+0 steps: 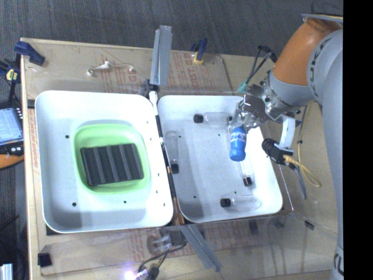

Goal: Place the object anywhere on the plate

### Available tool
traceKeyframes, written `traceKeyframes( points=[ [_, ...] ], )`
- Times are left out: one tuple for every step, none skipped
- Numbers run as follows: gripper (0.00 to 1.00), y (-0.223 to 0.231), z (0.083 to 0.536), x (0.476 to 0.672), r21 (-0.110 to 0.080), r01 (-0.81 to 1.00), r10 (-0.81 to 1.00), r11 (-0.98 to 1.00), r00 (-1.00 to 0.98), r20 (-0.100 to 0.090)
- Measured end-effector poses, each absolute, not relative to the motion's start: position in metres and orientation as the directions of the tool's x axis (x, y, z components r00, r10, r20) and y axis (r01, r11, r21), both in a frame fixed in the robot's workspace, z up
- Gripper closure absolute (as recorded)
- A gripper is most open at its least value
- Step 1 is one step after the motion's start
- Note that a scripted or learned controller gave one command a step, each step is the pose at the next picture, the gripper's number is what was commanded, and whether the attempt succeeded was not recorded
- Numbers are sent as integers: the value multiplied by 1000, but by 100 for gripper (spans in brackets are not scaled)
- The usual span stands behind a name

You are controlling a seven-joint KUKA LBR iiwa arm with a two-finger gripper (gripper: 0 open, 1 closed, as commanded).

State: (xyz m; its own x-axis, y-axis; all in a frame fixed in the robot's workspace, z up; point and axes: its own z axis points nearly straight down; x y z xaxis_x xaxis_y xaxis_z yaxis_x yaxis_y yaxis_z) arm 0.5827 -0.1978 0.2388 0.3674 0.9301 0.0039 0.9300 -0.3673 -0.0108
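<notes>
Gripping a blue-and-clear cylindrical plastic object [237, 144] between its fingers, the two-finger gripper [240, 127] hangs over the right white bin [198, 206] | green plate with dark ribbed insert [111, 159] sits in the left white bin [49, 156], well apart

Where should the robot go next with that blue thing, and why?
Probably carry it left, across the divider. The blue object hangs from the gripper over the right bin, while the green plate sits in the left bin, so it likely needs to get above the plate before letting go.
</notes>
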Motion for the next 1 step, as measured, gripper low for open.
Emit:
traceKeyframes(
  points=[
    [0,-198,239,583,-11,930,930,-367,367,4]
  ],
)
